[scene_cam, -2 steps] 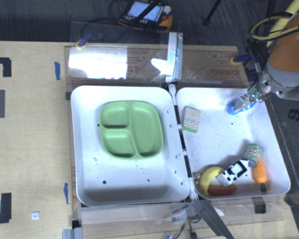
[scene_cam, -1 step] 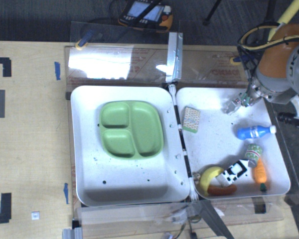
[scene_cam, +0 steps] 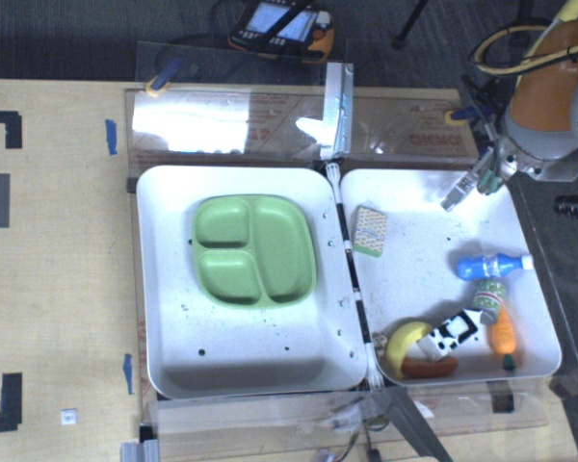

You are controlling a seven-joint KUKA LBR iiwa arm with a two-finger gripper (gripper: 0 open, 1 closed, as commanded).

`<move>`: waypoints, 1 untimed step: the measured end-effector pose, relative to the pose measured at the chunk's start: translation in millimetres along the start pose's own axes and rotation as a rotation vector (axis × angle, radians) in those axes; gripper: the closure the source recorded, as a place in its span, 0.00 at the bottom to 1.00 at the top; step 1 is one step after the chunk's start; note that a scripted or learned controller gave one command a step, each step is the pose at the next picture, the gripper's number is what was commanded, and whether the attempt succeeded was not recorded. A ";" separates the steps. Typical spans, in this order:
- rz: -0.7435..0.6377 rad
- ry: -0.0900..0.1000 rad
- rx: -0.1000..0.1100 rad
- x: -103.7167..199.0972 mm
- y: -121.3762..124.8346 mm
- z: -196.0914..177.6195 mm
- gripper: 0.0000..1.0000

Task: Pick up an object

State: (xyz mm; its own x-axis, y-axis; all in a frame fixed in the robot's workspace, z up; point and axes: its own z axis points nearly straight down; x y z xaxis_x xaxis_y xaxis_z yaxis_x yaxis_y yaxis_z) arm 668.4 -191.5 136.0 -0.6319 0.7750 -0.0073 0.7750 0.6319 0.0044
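Note:
My gripper [scene_cam: 470, 187] hangs over the far right corner of the right bin [scene_cam: 419, 195], with the grey arm and its orange band [scene_cam: 544, 99] above it. Nothing shows in its grasp. Objects lie in the near right part of that bin: a blue bottle [scene_cam: 489, 266], a green patterned can [scene_cam: 489, 299], an orange carrot [scene_cam: 502, 336], a black-and-white toy [scene_cam: 456, 331], a yellow banana [scene_cam: 404, 344] and a red sausage [scene_cam: 430, 367]. A patterned sponge [scene_cam: 370, 231] lies alone near the divider, well left of the gripper.
The left bin [scene_cam: 164, 287] holds a green divided plate [scene_cam: 254, 249]. A clear panel [scene_cam: 231, 118] stands behind the bins. A handheld controller [scene_cam: 279, 25] rests beyond it. Cables [scene_cam: 506, 51] loop near the arm.

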 end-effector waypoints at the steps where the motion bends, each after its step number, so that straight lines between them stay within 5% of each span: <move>1: 0.000 0.000 0.000 0.0 0.0 0.1 0.00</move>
State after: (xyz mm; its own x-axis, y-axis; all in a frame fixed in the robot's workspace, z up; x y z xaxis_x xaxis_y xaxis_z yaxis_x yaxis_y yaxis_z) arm 668.4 -191.4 136.0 -0.6318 0.7751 -0.0072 0.7751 0.6319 0.0044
